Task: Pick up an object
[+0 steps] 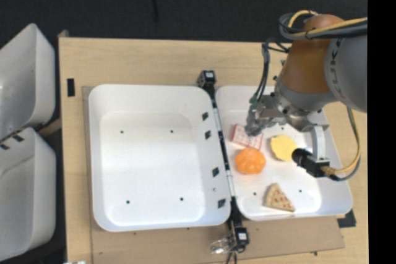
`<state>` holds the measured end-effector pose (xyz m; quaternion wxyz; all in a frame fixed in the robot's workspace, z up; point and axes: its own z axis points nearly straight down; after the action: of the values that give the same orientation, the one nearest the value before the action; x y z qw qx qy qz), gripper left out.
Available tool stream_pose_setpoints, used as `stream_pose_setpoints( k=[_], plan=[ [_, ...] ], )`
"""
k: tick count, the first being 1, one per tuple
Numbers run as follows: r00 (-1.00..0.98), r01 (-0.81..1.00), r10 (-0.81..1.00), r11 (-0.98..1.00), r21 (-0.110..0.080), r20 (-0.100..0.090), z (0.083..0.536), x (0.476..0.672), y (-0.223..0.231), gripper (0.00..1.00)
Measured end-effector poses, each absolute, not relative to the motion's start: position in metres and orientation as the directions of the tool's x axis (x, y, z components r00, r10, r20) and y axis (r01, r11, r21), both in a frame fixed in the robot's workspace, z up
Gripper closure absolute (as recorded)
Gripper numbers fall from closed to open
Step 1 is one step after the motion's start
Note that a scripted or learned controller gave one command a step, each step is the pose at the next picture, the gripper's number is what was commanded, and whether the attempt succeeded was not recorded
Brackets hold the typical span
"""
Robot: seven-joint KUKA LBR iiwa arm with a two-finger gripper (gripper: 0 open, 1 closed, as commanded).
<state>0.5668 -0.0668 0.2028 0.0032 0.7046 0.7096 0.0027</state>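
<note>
The gripper (254, 127) hangs low over the right bin (334, 198), its tip at the far edge of a small red-and-white packet (245, 136); whether its tips are spread or closed I cannot tell. The packet lies just left and near of the tip, long axis slanting, with the orange ball (250, 161) just beyond it.

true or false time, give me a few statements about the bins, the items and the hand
1. The orange ball lies in the right bin. True.
2. The yellow piece sits in the left bin. False: it is in the right bin, beside the orange ball.
3. The hand is over the red-and-white packet. True.
4. The wedge-shaped piece lies between the hand's fingers. False: it lies apart, near the right bin's front edge.
</note>
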Motion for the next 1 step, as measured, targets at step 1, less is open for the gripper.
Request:
stream_pose_setpoints(
  k=[1],
  plan=[
    [-0.004,1.0,1.0,0.004,0.009,0.001,0.2888,0.5164,-0.0493,1.0]
  ],
)
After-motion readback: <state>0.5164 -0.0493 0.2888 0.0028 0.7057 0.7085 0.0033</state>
